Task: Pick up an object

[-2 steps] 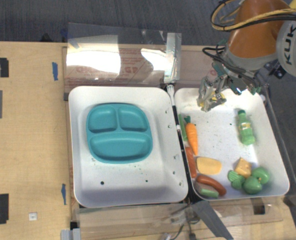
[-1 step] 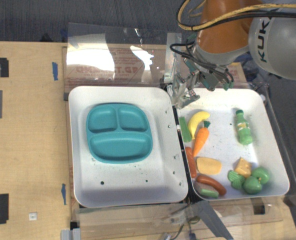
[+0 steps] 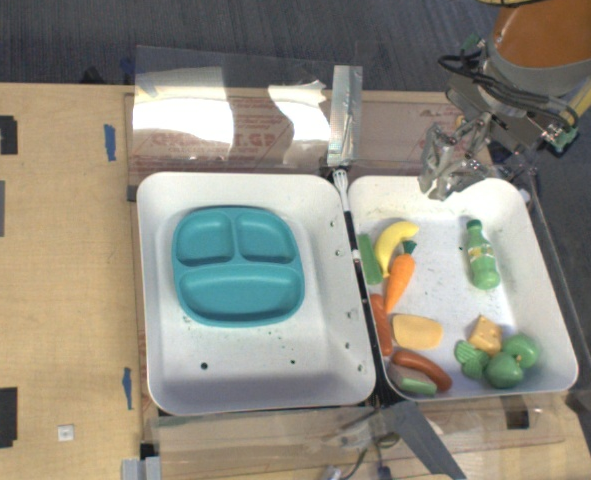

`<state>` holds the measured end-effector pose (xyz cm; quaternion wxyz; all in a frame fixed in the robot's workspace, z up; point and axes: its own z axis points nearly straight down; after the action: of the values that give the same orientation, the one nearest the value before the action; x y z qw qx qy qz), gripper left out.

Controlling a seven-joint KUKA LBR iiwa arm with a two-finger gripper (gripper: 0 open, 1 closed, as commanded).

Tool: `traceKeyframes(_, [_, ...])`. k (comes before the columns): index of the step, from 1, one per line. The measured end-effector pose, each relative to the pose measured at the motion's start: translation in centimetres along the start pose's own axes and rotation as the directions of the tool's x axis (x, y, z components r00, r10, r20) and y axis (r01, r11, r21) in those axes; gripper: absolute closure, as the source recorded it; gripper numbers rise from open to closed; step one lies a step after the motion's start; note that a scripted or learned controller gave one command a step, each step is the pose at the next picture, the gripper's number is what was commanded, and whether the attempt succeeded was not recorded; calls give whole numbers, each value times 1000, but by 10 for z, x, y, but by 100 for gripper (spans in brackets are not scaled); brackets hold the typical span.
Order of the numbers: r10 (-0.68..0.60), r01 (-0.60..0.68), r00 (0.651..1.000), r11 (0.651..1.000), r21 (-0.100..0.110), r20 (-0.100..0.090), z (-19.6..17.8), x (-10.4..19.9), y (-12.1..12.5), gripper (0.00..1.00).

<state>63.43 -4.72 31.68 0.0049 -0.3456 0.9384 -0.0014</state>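
The right bin [image 3: 437,268] holds several toy foods. A yellow banana [image 3: 395,236] and an orange carrot [image 3: 399,279] lie near its left side. A green bottle [image 3: 481,256] lies toward the right wall. At the front are a pale orange lump [image 3: 417,331], a red sausage [image 3: 421,368], a cheese wedge [image 3: 485,335] and green fruit [image 3: 506,364]. My gripper [image 3: 446,176] hangs over the bin's far edge, above and behind the banana. It is open, with nothing between its fingers.
In the left bin [image 3: 160,308] rests a teal divided plate [image 3: 238,266]. A clear plastic sheet [image 3: 235,118] and a metal bracket [image 3: 345,113] stand behind the bins. A green strip [image 3: 371,258] and a red-orange strip [image 3: 382,330] lie along the right bin's left wall.
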Motion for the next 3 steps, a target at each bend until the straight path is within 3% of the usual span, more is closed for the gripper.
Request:
traceKeyframes(1, [-3,3,1000,1000,-7,-4,4,-1,2,0])
traceKeyframes(2, [-217,217,976,976,-17,-8,138,44,34,0])
traceKeyframes(3, [-155,155,988,988,-8,-3,202,87,9,0])
